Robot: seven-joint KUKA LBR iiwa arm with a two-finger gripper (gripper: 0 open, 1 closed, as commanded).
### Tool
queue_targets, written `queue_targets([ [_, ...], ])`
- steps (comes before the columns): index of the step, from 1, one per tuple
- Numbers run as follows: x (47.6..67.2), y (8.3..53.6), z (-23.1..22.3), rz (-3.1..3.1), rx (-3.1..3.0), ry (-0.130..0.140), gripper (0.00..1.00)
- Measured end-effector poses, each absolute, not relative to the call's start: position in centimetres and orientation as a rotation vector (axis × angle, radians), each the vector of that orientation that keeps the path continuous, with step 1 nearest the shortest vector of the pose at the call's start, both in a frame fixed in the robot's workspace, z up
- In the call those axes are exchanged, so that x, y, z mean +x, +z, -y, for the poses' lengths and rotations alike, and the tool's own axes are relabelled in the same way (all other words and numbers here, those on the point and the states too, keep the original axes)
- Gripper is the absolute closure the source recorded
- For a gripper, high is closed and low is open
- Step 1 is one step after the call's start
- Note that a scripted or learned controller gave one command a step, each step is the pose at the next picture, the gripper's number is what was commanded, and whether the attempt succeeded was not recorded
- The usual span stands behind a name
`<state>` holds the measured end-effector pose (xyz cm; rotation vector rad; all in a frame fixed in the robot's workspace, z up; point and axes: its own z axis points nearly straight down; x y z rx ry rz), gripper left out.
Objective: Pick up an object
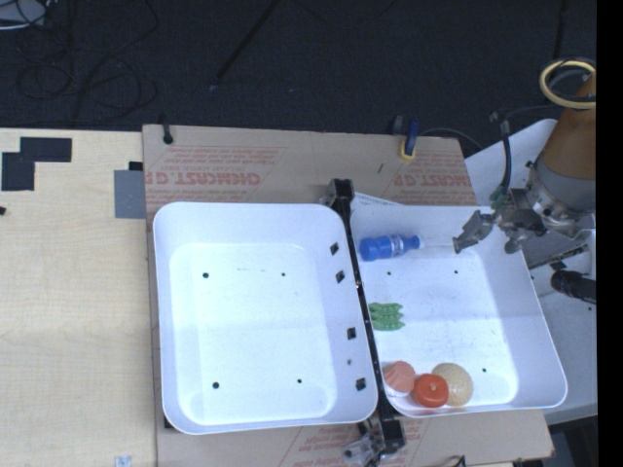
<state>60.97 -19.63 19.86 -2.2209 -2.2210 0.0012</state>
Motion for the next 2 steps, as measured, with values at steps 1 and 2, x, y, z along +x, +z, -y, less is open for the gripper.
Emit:
queue_targets([
  [1, 56.2, 15.4, 21.4, 2.213, -2.219, 0.007, 0.0],
  [2, 61.8, 28.8, 21.4, 2.236, -2.228, -0.011, 0.0],
])
